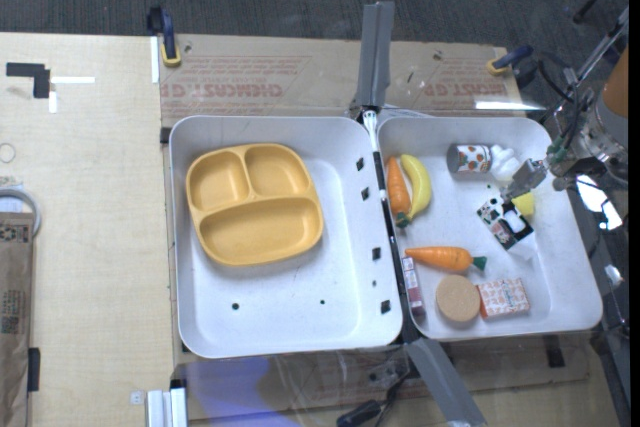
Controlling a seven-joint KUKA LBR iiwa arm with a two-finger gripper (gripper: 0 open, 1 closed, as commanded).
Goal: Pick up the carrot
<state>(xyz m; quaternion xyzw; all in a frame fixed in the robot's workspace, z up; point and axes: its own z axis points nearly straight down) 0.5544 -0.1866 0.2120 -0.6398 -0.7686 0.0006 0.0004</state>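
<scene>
While I watch from the overhead camera, the orange plastic carrot with a green stem end lies on its side in the lower middle of the right white bin, its tip pointing toward the divider between the bins. The gripper hangs over the upper right part of that same bin, well apart from the carrot, and I cannot tell whether the claw is open or closed from this angle; nothing visibly sits in it. Just below the gripper are a small black-and-white carton and a yellow piece beside it. To the gripper's left lies a small grey can with a red label. Near the divider, a yellow banana curves against a second orange tapered piece. Below the carrot sit a round tan disc and a pink rectangular box, side by side. In the left white bin, a yellow divided plate with three compartments rests toward the upper left.
</scene>
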